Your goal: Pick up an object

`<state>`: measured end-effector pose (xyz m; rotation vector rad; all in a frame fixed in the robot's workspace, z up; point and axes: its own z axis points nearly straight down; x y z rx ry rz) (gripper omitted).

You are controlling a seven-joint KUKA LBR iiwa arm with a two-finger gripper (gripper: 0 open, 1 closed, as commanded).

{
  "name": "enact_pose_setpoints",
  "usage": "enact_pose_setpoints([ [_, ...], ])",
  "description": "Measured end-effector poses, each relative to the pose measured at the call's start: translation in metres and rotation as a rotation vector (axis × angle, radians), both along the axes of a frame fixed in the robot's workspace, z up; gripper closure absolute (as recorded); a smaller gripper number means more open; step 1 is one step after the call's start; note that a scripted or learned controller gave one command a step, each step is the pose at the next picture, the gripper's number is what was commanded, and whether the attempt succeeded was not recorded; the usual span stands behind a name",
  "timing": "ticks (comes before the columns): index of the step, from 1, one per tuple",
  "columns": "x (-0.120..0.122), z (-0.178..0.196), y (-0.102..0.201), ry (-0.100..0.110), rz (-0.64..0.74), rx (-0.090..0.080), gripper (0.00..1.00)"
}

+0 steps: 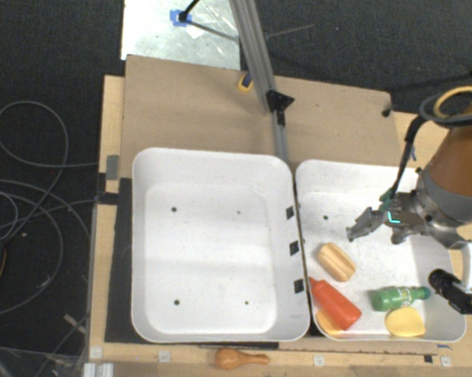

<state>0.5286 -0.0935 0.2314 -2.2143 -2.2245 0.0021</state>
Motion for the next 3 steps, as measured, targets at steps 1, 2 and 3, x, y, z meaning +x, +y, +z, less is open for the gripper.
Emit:
enact_pose_setpoints([
  [1,0.001,0.002,0.000,-0.004,-0.003,-0.001,0.00],
  [2,-0.001,-0.040,-0.003,0.000,-0.005,0.000,0.00],
  [3,0.010,-0.093,-0.001,0.000,-0.004,0.000,0.00],
])
